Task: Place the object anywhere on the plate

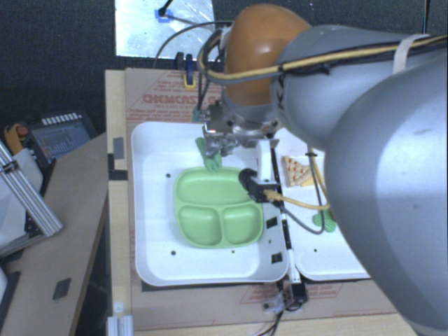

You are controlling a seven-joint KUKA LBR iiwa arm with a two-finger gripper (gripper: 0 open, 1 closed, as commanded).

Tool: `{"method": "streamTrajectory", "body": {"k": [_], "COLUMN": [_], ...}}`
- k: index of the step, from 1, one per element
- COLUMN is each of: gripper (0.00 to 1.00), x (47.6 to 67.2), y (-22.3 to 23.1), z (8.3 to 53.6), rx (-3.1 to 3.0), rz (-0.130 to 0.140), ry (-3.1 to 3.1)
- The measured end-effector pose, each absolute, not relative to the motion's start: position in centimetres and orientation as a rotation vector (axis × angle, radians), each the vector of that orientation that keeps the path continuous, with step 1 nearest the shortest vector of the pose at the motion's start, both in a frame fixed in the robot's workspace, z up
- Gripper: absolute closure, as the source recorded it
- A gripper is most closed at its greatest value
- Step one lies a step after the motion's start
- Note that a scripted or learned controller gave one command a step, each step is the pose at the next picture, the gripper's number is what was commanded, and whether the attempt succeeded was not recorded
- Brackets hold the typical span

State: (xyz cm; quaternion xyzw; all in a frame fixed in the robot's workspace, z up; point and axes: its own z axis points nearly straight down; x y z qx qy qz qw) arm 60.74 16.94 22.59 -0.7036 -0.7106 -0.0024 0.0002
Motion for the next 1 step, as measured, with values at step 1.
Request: {"method": "streamTrajectory", "body": {"k": [1], "gripper": [0.0], "x": [60.74], "y": [16.54], "z": [22.49], "rx": [-2.216], "rz": [-0.002], "ry": [-2.227]}}
